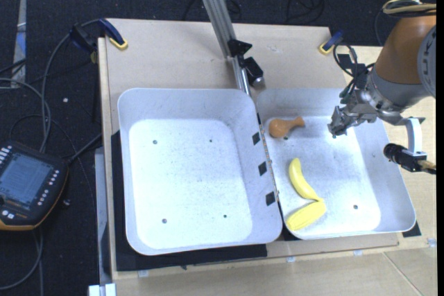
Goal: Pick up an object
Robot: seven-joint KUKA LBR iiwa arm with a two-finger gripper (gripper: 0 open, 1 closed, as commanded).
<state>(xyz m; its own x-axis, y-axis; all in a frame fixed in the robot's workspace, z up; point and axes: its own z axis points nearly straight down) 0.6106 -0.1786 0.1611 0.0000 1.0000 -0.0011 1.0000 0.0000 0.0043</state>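
A yellow banana [303, 193] lies in the right bin [378, 215], curved toward the bin's front left corner. A small orange-brown pear-shaped object [284, 127] rests near the bin's back left, close to the divider. My gripper [338, 124] hangs over the back right part of the right bin, right of the orange-brown object and apart from it. Nothing shows between its tips. The grey arm with its orange band [409, 45] reaches in from the right.
The left bin [132, 149] sits beside the right one. A metal strut [218, 10] slants down to the divider between the bins. Clamps hold the board's back corners, and a teach pendant [24, 184] lies on the floor at left.
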